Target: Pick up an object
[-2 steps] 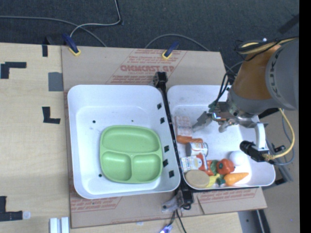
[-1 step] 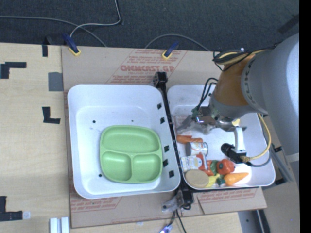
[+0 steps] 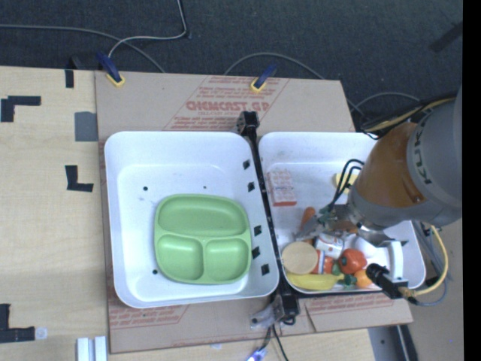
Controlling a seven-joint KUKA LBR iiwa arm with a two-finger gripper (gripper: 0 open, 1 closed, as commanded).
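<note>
The right bin (image 3: 301, 153) holds a heap of small toy foods at its near edge: a tan round piece (image 3: 299, 259), a yellow banana (image 3: 312, 282), a red tomato (image 3: 352, 261), an orange piece (image 3: 364, 279) and a small orange carrot-like piece (image 3: 307, 218). My gripper (image 3: 331, 230) reaches down from the right into this heap, just right of the carrot piece and above the tan round piece. The arm's orange band (image 3: 387, 175) and grey wrist hide the fingers and whatever lies under them.
The left bin (image 3: 128, 164) holds a green three-compartment plate (image 3: 201, 238). A black divider clip (image 3: 252, 138) joins both bins. A cable (image 3: 347, 173) loops beside the wrist. Cardboard (image 3: 218, 104) lies under the bins, with yellow clamps at its far edge.
</note>
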